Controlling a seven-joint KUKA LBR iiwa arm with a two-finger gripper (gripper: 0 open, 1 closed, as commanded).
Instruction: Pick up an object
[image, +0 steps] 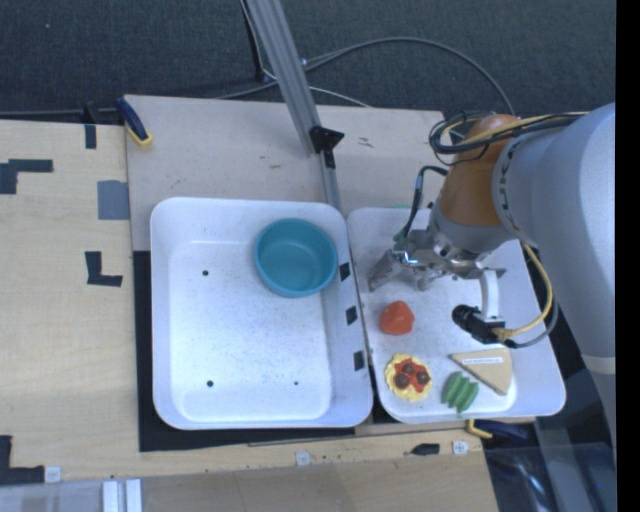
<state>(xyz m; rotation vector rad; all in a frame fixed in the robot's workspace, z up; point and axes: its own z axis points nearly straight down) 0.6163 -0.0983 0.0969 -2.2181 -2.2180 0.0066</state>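
The bench (230, 140) spread widest, a pale board carrying two shallow white bins side by side. The grey arm (560, 200) came next in bulk, reaching in from the right with its orange band (470, 195) above the wrist, and it hung over the upper part of the right bin (540, 390). The left bin (200, 330) was the larger tray in view, and a blue bowl (296, 257) sat upright in its upper right corner, close to the wall shared with the other bin. A slim metal pole (290, 80) slanted down from the top edge to the gap between the bins. In the right bin, the claw (395, 268) hovered low near the upper left area, its two fingers spread apart with nothing between them. Just below it, apart from the fingertips, lay a small red-orange tomato-like piece (397, 318), the nearest thing to pick. Further down sat a tan wedge like a sandwich half (487, 372) at the lower right, a little round pizza (408, 376) at the lower left, and a green pod-shaped piece (460, 392) lying between them, close to both. A yellow clip (138, 128) marked the board's upper left corner.
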